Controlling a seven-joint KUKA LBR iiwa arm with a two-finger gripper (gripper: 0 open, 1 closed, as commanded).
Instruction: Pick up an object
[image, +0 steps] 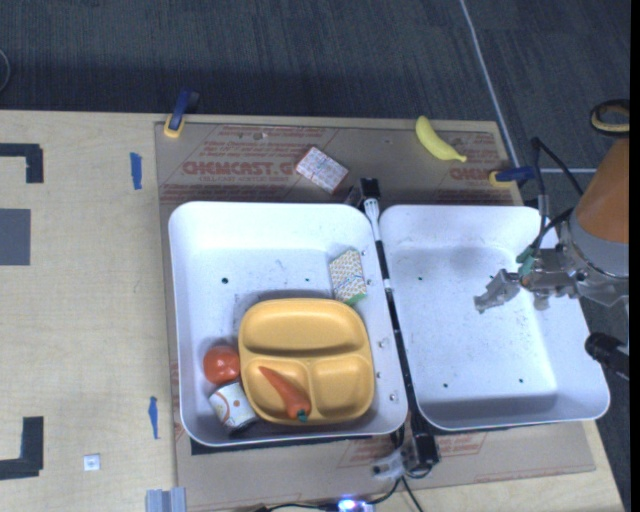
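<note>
While both shallow white plastic bins sit side by side, the left bin carries every candidate: a yellow divided plastic tray, an orange toy carrot lying in it, a red ball and a patterned packet. Over the right bin hangs the grey two-finger gripper, grasping nothing; whether it is released or clenched, I cannot tell. Judging by this, the approach is not yet begun: the arm must cross leftward and descend.

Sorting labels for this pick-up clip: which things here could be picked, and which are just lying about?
Could be picked: yellow tray, carrot, tomato, can, patterned packet, all in the left bin.

Lying about: banana, small box, blue clamps.
</note>
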